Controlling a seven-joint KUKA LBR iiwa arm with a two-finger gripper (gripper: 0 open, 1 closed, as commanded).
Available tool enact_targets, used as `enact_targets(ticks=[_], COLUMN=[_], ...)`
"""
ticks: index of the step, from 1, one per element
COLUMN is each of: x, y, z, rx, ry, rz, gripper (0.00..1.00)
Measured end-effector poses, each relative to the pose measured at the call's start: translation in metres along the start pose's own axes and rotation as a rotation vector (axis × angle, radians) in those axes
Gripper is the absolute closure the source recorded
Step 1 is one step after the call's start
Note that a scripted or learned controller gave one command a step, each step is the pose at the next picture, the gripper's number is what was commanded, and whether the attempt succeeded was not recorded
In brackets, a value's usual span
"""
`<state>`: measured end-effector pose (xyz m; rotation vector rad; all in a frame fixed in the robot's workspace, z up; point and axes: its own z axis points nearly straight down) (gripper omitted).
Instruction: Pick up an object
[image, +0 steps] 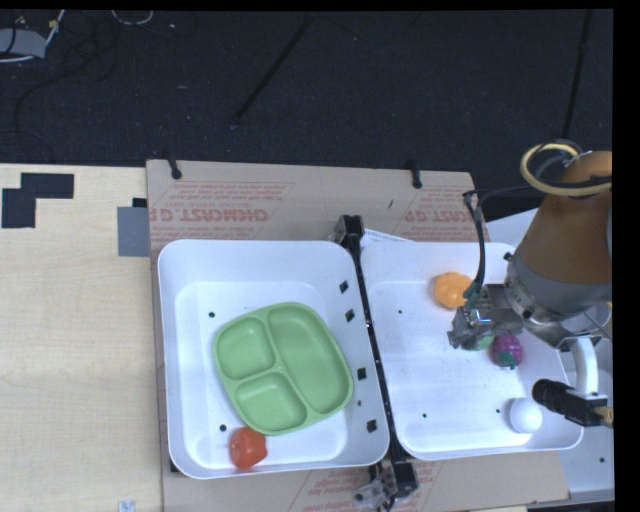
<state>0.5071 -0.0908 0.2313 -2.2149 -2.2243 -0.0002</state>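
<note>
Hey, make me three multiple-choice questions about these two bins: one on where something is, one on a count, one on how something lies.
1. Where does the green three-compartment plastic plate lie?
A. left white bin
B. right white bin
C. on the bench outside the bins

2. How many small objects lie in the right bin?
A. one
B. three
C. five

3. How does the plate lie?
A. flat, compartments up
B. flipped over
C. on edge against a wall

Answers: 1 A, it fills the left bin beside a small red-orange object. 2 B, an orange piece, a purple-and-green ball and a white ball. 3 A, all three compartments show.
</note>
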Motion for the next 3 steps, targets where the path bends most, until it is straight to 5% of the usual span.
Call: enact_targets(ticks=[3], x=[0.162], y=[-0.013], z=[0.019], rx=[0.003], ry=[0.001], rz=[-0.002], gripper=[1.0])
